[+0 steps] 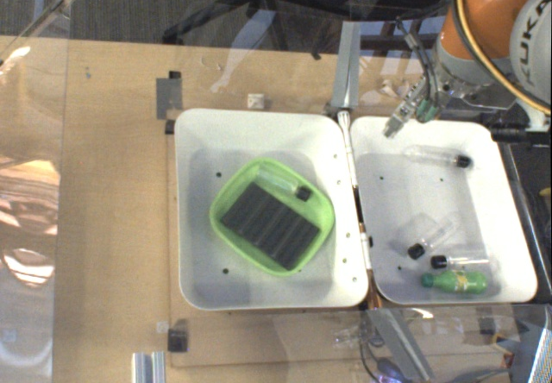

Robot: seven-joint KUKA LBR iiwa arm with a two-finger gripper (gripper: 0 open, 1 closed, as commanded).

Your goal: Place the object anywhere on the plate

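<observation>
A lime green plate [321,210] lies tilted in the left bin [194,200]. A dark ridged slab [266,222] rests on the plate, and a small clear bottle with a black cap [291,188] lies at the plate's far right edge. My gripper [405,116] hangs over the far left corner of the right bin [509,226], well away from the plate, under the orange-banded arm [492,10]. I see nothing held at its tip.
In the right bin lie a clear tube with a black cap [438,156] near the far wall, a clear bottle with a black cap [427,239], another capped clear bottle [461,262] and a green bottle [454,282] at the near edge. A metal post [347,71] stands behind the bins.
</observation>
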